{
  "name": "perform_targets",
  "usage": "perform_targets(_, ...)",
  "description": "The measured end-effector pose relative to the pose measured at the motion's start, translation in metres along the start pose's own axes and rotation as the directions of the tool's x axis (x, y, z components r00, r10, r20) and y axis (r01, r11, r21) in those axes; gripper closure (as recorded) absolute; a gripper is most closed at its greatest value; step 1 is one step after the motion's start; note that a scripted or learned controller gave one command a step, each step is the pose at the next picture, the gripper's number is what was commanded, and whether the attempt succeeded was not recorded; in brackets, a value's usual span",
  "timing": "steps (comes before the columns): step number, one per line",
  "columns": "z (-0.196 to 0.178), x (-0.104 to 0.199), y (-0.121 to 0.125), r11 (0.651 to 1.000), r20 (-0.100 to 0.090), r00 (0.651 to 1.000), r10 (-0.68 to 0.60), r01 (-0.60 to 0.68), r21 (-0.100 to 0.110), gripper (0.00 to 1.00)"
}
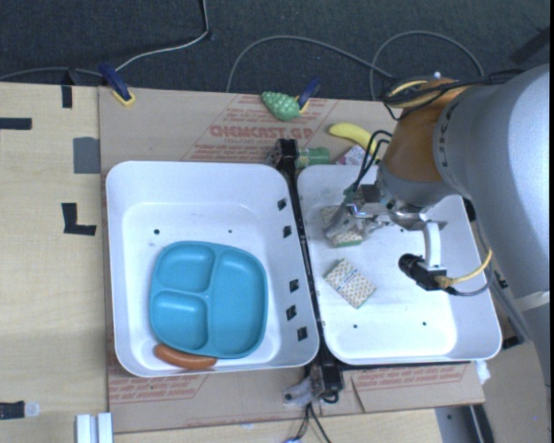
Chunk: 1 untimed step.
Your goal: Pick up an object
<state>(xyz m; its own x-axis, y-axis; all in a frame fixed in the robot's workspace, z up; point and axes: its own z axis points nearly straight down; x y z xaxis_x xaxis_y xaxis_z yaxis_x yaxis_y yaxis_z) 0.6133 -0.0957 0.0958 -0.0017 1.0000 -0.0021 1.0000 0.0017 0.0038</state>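
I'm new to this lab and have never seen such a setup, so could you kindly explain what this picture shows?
This is one camera fixed above a bench, looking down at a slant. The large grey shape with an orange band is a robot arm reaching in from the right; its end effector is low in the right bin, right at a small pale object. Whether it has gripped that object cannot be told from here. A patterned packet lies nearby in the same bin. The left bin holds a blue divided plate and an orange sausage-shaped item at its edge. Behind the bins lie a banana and a green item.
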Motion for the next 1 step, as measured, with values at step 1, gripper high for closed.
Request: perform_targets(1,-0.0896,0.1029,-0.0517,1.000,-0.004,1.000,-0.003,0.003,0.003,1.00)
